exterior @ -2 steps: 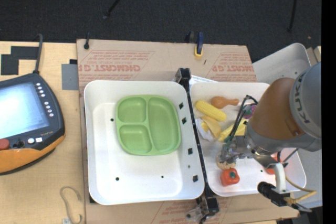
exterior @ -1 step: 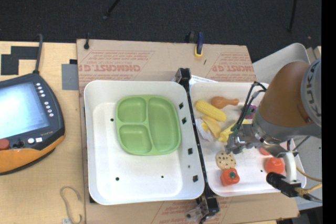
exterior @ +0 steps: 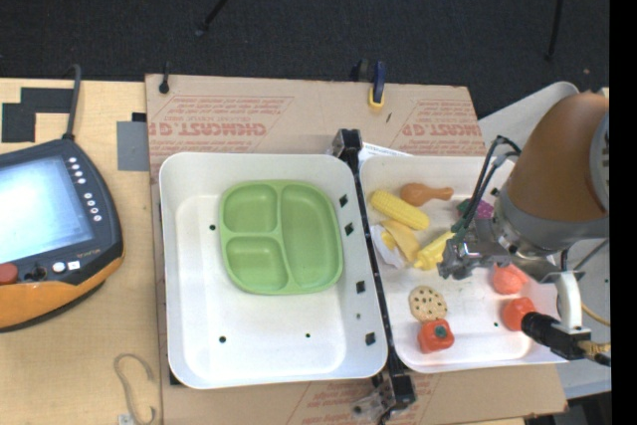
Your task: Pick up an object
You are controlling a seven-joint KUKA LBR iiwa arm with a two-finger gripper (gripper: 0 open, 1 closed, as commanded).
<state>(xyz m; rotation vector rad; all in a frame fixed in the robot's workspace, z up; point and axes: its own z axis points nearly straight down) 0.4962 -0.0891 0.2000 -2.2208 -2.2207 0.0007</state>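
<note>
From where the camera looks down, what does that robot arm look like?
The arm is a thick rounded body with an orange band over a grey wrist section. Thin dark cables loop beside it, down toward a small dark metallic pincer.

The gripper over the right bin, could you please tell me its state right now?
Gripper: cannot be told; it sits low in the right bin beside the yellow pieces.

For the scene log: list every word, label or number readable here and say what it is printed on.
"CHEMCAST GP", red print, seen upside down on the brown cardboard sheet under the bins.
The same red print, repeated on the cardboard to the right, partly blurred.
Red print on the cardboard's front edge: too cut off to read.
Button labels on the grey and orange handheld control pendant: too small to read.
</note>
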